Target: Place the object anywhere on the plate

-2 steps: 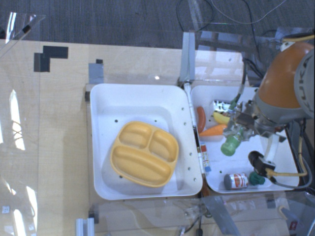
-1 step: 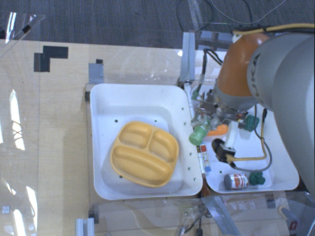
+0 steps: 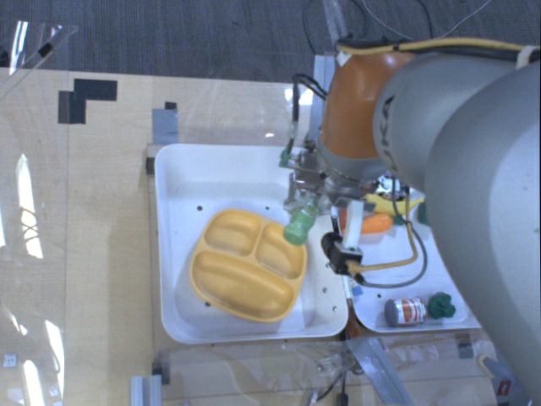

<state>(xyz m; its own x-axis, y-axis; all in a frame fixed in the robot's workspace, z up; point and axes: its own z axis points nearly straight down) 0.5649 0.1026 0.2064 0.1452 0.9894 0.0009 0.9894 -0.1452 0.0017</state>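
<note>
Where the two white bins meet, a grey arm (image 3: 456,142) with an orange band, reaching in from the right. Under it a gripper (image 3: 306,203), closed on a small green object (image 3: 297,227) (pale green, held between the fingers). Just below, touching or almost touching the object's edge, a yellow plate (image 3: 245,265) with three sections, lying in the left bin (image 3: 182,227). In the right bin (image 3: 406,332): a small can (image 3: 406,312), a green toy (image 3: 441,305), an orange carrot (image 3: 377,223).

- Plate (image 3: 245,269) in left bin (image 3: 177,235), toward front.
- Bottle (image 3: 299,226) over plate's right rear rim, under gripper (image 3: 306,201).
- Can (image 3: 406,312) in right bin (image 3: 372,315), front; carrot (image 3: 375,223) behind it.
</note>
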